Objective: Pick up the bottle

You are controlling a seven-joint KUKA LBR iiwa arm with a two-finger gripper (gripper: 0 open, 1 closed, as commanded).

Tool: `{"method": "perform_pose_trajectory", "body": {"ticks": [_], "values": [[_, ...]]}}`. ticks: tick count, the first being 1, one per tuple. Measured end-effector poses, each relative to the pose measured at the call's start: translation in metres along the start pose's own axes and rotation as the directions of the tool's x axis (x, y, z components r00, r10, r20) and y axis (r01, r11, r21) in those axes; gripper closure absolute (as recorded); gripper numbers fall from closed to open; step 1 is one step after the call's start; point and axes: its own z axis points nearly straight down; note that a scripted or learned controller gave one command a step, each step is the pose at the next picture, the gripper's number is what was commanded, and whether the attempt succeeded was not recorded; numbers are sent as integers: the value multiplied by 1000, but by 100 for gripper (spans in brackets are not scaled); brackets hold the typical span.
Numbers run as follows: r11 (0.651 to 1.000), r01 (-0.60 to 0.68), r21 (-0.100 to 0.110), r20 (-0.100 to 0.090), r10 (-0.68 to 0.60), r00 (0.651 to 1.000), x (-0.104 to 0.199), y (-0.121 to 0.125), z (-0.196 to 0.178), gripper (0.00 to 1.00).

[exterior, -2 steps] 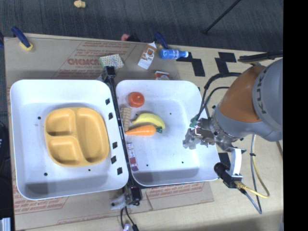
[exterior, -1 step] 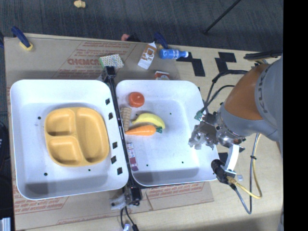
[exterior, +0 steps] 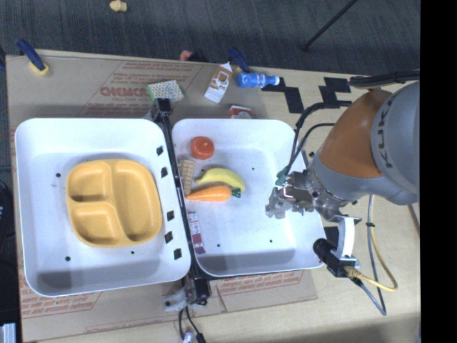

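Over right bin (exterior: 235, 252) at 3 o'clock: tool (exterior: 280, 204), finger state unclear. Bottle (exterior: 255, 81) outside bin, on table at 12. Risk: descent here grabs nothing; banana (exterior: 223, 179), carrot (exterior: 211, 194) nearer.

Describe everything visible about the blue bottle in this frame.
The blue bottle is small, looks like plastic, with a paler tip pointing to the view's right. It lies on its side on the cardboard bench top, beyond the right bin and outside it, beside a small carton. Nothing grips it; the gripper is over the right bin.
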Motion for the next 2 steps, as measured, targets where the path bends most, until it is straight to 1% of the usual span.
{"method": "perform_pose_trajectory", "body": {"ticks": [1, 2], "values": [[989, 149, 1, -1, -149, 989, 19, -4, -6, 100], [1000, 15, -2, 2, -15, 1000, -29, 6, -35, 100]]}}
